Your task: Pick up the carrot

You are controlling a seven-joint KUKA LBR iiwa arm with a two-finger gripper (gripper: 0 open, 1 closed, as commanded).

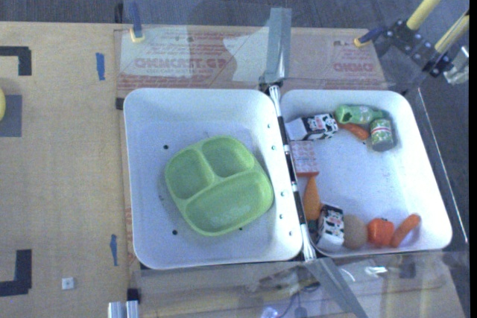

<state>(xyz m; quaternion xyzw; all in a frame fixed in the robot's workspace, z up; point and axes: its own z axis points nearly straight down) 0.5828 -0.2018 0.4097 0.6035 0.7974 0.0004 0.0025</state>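
Camera view, everything placed off the right bin. The carrot lies on that bin's floor, tight against its left wall, about halfway down. Its long axis runs along the wall, toward and away from the camera. The thin end points to the bin's far edge and the fat end to the near edge, as far as I can make out at this size.

It's boxed in at both ends. A red-and-white box sits just past the thin tip, and a cow-print carton is right at the fat end. So the wall side is blocked, and the side facing the bin's middle is bare white floor with plenty of room.

Along the bin's near edge there's a brownish lump, an orange-red round thing and an orange stick. At the far edge sit another cow carton, a green piece and a small can.

Left of the bin, the other bin holds a green divided plate. Off the bin's far right corner is some yellow-and-black hardware.
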